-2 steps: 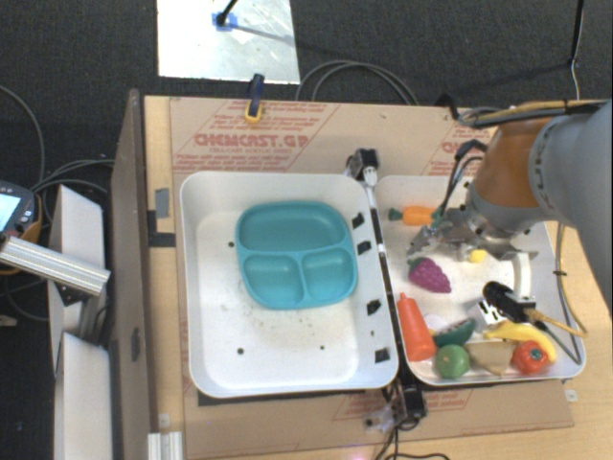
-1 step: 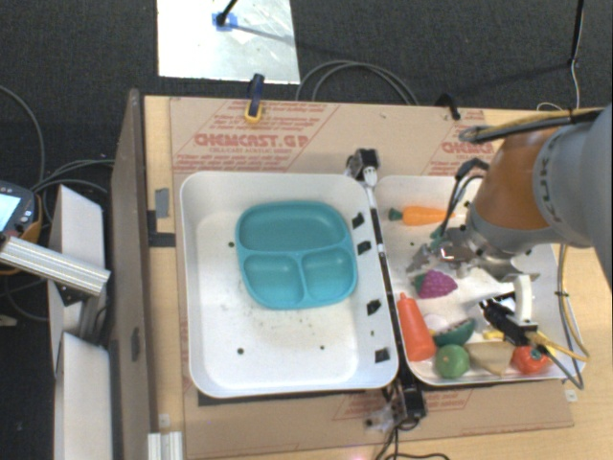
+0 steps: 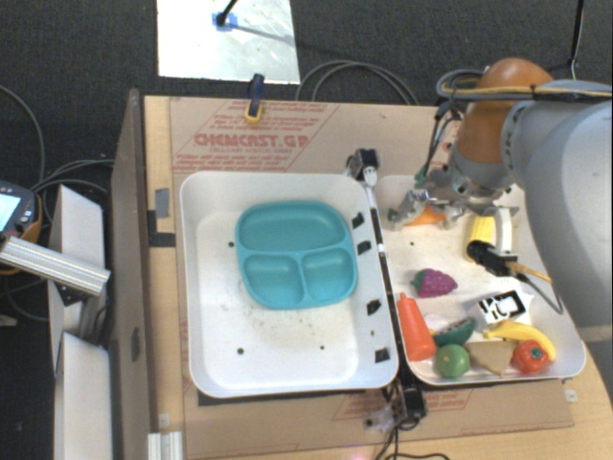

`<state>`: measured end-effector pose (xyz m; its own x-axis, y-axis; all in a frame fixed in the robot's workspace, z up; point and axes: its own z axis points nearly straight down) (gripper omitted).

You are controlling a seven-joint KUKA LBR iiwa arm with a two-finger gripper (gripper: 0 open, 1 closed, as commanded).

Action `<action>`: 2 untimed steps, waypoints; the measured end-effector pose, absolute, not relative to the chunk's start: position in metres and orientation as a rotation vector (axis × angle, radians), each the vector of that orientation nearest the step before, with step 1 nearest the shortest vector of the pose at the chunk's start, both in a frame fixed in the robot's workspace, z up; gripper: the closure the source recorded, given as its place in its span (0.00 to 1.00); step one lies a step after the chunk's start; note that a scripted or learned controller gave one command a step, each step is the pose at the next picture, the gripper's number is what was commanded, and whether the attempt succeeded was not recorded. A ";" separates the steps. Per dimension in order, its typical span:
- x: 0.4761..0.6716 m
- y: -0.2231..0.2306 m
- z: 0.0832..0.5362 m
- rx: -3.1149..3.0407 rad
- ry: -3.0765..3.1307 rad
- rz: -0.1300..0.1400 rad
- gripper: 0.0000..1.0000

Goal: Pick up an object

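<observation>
My gripper [image 3: 414, 206] is low over the far left part of the right bin [image 3: 565, 364], reaching in from the right. A small orange piece [image 3: 430, 218] lies right beside it, partly covered by the gripper, and I cannot tell whether it is held. Just to the right is a yellow corn cob [image 3: 483, 228]. Nearer the front lie purple grapes [image 3: 434, 281], an orange carrot [image 3: 415, 326], a dark green vegetable [image 3: 456, 332], a green lime [image 3: 452, 360], a tan slice [image 3: 490, 356], a red tomato [image 3: 530, 356] and a yellow banana [image 3: 524, 332].
The left bin [image 3: 215, 353] holds a teal divided plate [image 3: 295, 254]. A wall with black clips [image 3: 370, 247] separates the two bins. A white card with black marks [image 3: 502, 306] lies in the right bin. Cardboard [image 3: 259, 137] lies behind the bins.
</observation>
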<state>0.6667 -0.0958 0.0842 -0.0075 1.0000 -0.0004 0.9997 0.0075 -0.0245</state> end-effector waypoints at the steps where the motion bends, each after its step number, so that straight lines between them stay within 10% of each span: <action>1: 0.662 -0.095 0.090 -2.197 -2.208 0.030 1.00; 2: 0.663 -0.095 0.091 -2.198 -2.212 0.026 0.00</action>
